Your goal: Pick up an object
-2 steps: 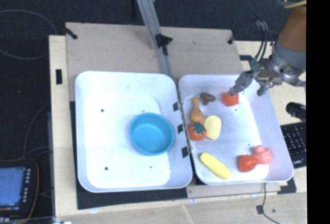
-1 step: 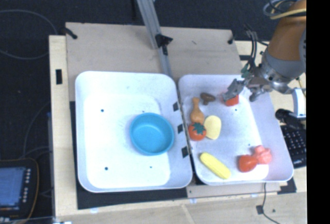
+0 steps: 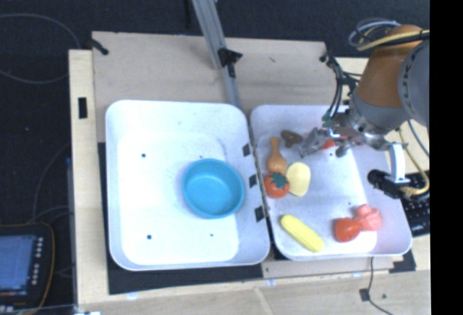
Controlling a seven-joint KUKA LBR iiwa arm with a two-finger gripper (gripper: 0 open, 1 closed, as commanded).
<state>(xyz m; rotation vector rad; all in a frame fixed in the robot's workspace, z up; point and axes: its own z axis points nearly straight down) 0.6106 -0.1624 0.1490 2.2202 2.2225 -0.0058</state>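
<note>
My gripper (image 3: 325, 148) hangs over the upper middle of the right bin (image 3: 383, 237), open, with nothing between its fingers. Just to its left lies a small brown piece (image 3: 291, 137). Below that a tan gourd-shaped toy (image 3: 275, 154) rests by the bin's left wall. A red tomato (image 3: 275, 185) and a pale yellow lemon (image 3: 298, 179) touch each other beneath the gripper's left finger. Near the front lie a yellow banana (image 3: 302, 232) and a red and pink toy (image 3: 358, 223).
The left bin (image 3: 145, 125) holds a blue bowl (image 3: 212, 187) near its middle. A grey metal pole (image 3: 206, 9) slants down to the gap between the bins at the back. The arm's grey and orange wrist (image 3: 383, 89) stands over the right bin's back right corner.
</note>
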